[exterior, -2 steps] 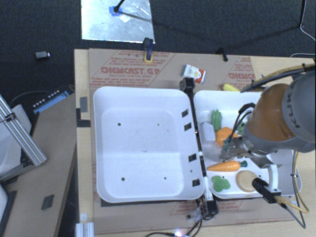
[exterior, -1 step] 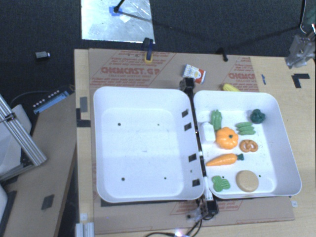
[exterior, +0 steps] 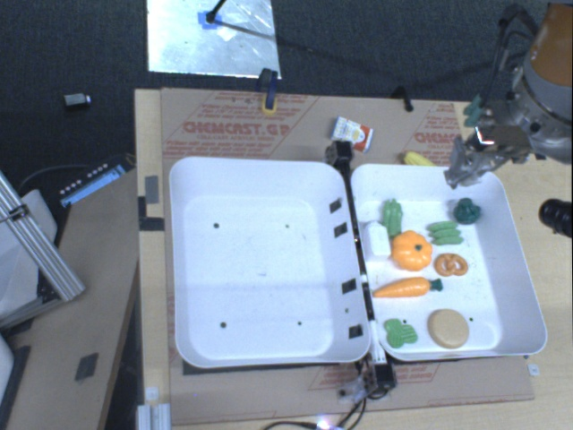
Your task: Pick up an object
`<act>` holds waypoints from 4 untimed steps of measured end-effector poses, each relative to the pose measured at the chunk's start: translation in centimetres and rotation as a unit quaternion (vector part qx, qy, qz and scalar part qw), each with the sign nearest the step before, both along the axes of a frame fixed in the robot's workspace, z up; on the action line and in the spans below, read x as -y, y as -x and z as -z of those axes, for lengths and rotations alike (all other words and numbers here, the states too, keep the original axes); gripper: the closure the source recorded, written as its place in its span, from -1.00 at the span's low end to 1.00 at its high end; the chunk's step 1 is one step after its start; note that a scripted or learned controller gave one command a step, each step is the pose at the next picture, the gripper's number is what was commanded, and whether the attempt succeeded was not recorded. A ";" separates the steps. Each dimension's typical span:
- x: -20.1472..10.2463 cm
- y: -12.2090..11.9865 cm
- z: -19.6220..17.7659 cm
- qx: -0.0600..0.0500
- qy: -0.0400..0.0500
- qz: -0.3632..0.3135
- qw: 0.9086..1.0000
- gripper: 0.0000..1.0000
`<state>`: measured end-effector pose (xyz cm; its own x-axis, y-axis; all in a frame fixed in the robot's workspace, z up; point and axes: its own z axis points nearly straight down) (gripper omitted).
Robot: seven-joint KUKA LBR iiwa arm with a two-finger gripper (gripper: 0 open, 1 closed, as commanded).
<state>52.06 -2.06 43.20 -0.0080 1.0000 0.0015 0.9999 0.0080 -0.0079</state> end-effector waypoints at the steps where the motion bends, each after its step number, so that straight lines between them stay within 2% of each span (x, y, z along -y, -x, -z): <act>1: -6.1 1.7 2.8 0.004 0.000 0.000 1.000 1.00; 2: -12.9 3.5 6.1 0.003 0.000 -0.002 1.000 1.00; 3: -19.3 3.5 6.6 0.005 -0.001 -0.001 1.000 1.00; 4: -25.4 3.5 9.3 0.003 0.000 -0.001 1.000 1.00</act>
